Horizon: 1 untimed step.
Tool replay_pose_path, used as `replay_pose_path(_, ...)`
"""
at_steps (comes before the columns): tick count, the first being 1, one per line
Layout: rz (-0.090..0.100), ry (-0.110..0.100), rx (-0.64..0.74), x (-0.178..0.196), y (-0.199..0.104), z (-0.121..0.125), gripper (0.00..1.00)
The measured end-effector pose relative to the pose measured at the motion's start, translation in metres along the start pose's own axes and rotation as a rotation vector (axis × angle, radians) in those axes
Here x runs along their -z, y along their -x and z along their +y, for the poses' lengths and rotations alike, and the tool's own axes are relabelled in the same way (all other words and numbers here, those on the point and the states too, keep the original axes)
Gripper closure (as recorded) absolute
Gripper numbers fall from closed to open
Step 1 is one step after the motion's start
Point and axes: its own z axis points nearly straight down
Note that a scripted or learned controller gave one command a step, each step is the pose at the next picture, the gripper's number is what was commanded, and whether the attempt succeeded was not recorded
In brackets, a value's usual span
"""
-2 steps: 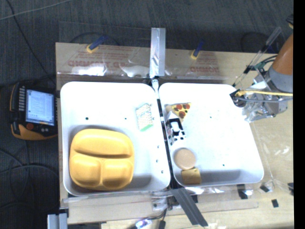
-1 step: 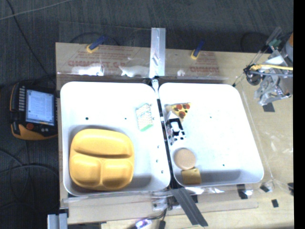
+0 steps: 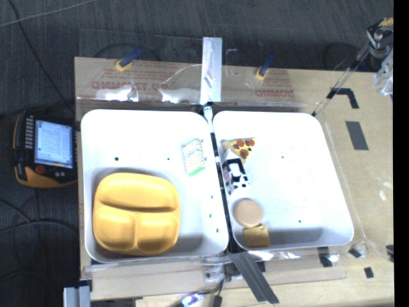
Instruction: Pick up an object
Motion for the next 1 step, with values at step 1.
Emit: replay_pose_path(1,-0.002,-0.005,-0.041,-0.1931,0.1135,-0.0296,1.0)
